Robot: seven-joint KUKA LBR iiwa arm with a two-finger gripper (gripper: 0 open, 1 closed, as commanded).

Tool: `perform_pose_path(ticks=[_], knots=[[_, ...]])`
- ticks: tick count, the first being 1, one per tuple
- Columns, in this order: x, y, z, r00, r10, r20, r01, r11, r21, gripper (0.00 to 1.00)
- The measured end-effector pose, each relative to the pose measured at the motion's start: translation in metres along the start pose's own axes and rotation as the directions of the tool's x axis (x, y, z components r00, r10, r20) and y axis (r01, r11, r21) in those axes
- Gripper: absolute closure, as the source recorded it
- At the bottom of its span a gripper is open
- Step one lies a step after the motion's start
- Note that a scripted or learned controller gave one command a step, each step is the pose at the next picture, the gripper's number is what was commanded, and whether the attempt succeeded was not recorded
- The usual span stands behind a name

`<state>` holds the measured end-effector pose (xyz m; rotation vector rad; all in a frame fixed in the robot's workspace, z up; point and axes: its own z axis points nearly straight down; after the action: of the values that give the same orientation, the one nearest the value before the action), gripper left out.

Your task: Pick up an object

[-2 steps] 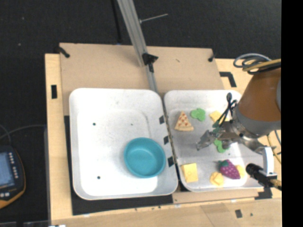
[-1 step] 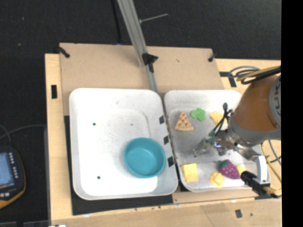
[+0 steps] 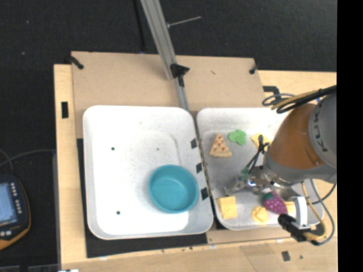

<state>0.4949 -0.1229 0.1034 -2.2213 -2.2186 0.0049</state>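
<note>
Blue and round, a bowl (image 3: 171, 188) sits in the left bin (image 3: 113, 129) near its right wall. In the right bin (image 3: 211, 120) lie a pizza slice (image 3: 220, 146), a green piece (image 3: 237, 136), a yellow block (image 3: 228, 207), a small yellow piece (image 3: 260, 213) and purple grapes (image 3: 274, 203). The gripper (image 3: 249, 181) hangs low over this bin beside the grapes; whether it is open or grasping anything cannot be told.

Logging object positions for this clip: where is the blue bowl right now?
The blue bowl sits in the left bin, toward its lower right corner, close to the divider between the two bins and across it from the yellow block.
</note>
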Motion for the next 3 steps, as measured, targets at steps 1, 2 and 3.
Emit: perform_pose_path(ticks=[1,2,3], knots=[[0.000,0.003,-0.014,1.000,0.006,-0.001,-0.006,1.000,-0.009,1.00],[-0.005,0.004,-0.074,1.000,-0.002,0.001,0.002,1.000,-0.007,1.00],[-0.006,0.006,-0.128,1.000,-0.005,0.001,0.005,1.000,-0.012,1.00]])
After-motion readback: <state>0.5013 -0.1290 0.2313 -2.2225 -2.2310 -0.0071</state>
